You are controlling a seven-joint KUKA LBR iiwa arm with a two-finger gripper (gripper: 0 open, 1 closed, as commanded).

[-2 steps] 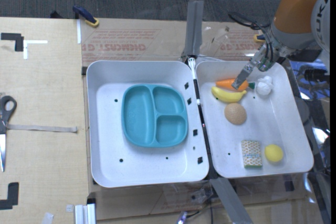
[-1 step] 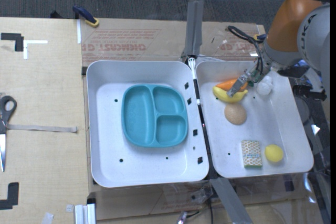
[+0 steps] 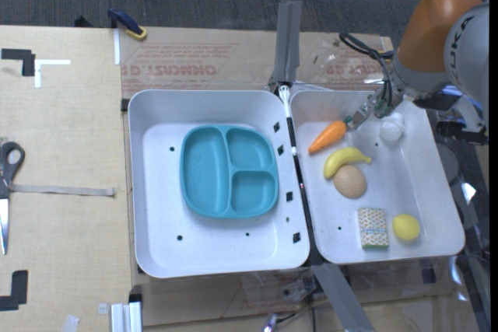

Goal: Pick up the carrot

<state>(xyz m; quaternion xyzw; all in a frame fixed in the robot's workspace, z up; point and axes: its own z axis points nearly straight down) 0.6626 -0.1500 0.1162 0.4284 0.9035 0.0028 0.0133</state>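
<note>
An orange carrot (image 3: 327, 135) lies tilted in the upper left part of the right bin (image 3: 436, 167), its thick end pointing up and right. My gripper (image 3: 364, 115) hangs just right of that thick end, low over the bin's back part, at the end of the grey and orange arm (image 3: 436, 27). The fingers are small and dark against the bin, and nothing shows between them.
Below the carrot lie a yellow banana (image 3: 346, 160) and a tan egg-shaped item (image 3: 350, 182). A small box (image 3: 373, 228) and a lemon (image 3: 406, 227) sit near the right bin's front. A teal divided plate (image 3: 229, 170) rests in the left bin (image 3: 148, 190). Scissors (image 3: 8, 167) lie far left.
</note>
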